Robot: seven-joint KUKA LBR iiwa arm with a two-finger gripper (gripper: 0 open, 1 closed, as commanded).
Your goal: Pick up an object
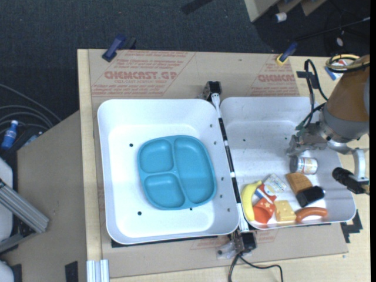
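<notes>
A heap of small objects lies in the near right corner of the right bin [258,122]: a silver can [306,165] on its side, a brown block [298,182], a black piece [310,195], a yellow banana [249,197], a red item [262,212], a tan block [284,210], an orange sausage shape [310,215] and a white packet [275,185]. My gripper [299,143] hangs low over the right bin, just above and behind the can, under the orange-banded wrist [351,98]. Nothing can be seen held in it.
The left bin [117,157] holds a blue divided plate [176,172] in its middle. A black divider rail [224,145] runs between the bins. Cables and a clamp [349,178] crowd the right bin's right edge.
</notes>
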